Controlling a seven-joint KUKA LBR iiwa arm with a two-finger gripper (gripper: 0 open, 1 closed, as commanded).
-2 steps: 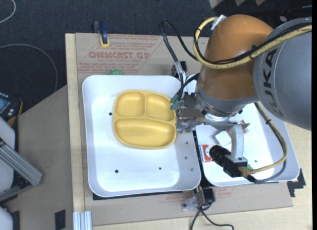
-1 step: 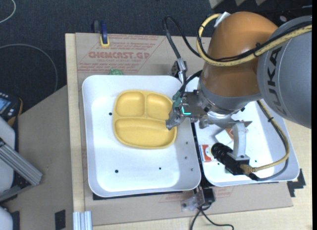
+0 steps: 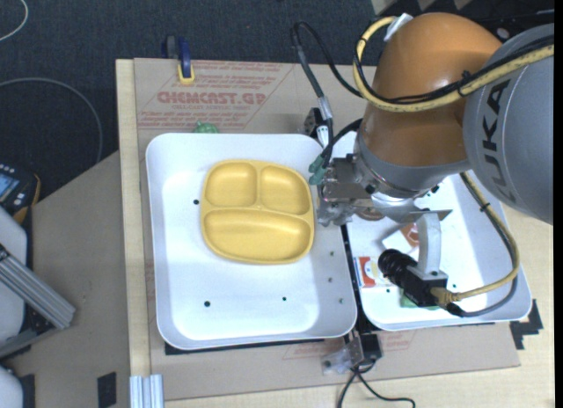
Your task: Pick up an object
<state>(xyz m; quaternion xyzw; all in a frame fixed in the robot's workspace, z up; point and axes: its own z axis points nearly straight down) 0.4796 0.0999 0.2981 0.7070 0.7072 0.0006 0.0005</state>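
A brown cardboard-topped bench (image 3: 220, 90) on dark carpet carries your two shallow white bins. The left bin (image 3: 176, 292) holds a yellow plastic three-compartment plate (image 3: 258, 211), lying flat in its upper half. Your grey arm with the orange band (image 3: 431, 81) reaches in from the right, wrist bent down over the right bin (image 3: 493, 283), close beside the divide between bins. The gripper (image 3: 391, 213) is hidden under the wrist; whether it is spread or pinching cannot be told. Small red-and-white items (image 3: 368, 272) lie in the right bin, partly covered.

Brown board (image 3: 229, 90) with red lettering under both bins — a blue clamp (image 3: 184, 56), perhaps, at its top edge.
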